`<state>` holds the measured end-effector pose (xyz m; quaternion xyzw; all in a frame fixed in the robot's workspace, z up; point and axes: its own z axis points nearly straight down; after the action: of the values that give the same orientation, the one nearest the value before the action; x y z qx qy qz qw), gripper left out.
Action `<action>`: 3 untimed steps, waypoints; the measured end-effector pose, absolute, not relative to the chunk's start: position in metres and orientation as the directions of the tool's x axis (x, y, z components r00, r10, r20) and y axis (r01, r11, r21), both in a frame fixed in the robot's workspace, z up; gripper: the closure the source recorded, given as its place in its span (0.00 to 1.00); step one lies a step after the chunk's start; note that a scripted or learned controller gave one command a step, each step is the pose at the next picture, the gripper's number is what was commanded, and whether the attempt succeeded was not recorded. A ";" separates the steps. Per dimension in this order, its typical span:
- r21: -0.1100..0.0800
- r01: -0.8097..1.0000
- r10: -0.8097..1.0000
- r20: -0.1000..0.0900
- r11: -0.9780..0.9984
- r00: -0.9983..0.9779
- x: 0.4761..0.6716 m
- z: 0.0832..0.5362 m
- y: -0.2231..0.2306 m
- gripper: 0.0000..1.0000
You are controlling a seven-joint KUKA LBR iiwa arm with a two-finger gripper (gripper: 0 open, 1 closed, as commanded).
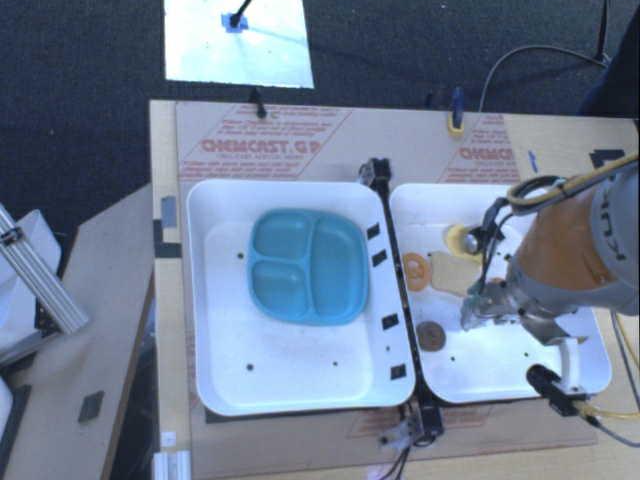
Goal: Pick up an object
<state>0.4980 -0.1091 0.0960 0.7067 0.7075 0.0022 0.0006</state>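
Observation:
The arm reaches in from the right and its gripper [474,311] hangs low over the right bin [590,373], near the bin's middle. Close to it lie a brown round piece [431,336] at the lower left, an orange ring [414,270] by the left wall, a tan flat piece [452,273] just above the gripper, and a yellow object [461,239] farther back. The gripper's tip sits just right of the brown piece and below the tan one. I see nothing between its fingers.
The left bin [215,368] holds a blue divided plate [306,266]. A black divider with clips [392,278] runs between the bins. Cables [500,68] loop over the bench's back right. The arm's body covers the right bin's right half.

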 end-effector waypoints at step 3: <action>0.004 1.000 1.000 0.001 0.009 -0.009 0.516 0.208 -0.066 1.00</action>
<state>0.5162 -0.0660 0.2083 0.7039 0.7102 0.0018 0.0009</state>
